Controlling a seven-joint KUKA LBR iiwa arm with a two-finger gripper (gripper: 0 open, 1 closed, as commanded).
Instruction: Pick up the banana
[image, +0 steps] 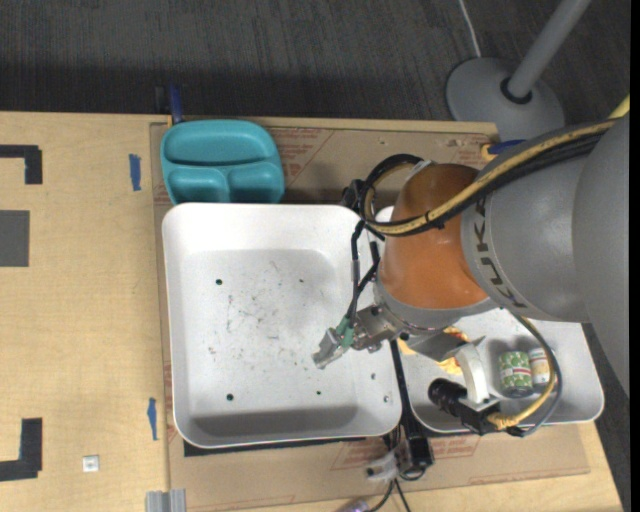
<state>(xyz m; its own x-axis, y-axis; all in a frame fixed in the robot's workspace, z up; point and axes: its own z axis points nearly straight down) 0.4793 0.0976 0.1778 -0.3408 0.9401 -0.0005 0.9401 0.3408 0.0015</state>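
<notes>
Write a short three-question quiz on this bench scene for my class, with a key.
1. True or false: the teal tray lies inside the left bin.
2. Where is the gripper? A: over the right part of the left bin. B: over the teal tray. C: over the cardboard at the far left.
3. Fill in: the band above the arm's wrist is ___.

Key: 1 false, as the tray lies outside the bin, beyond its far edge. 2 A. 3 orange.
</notes>
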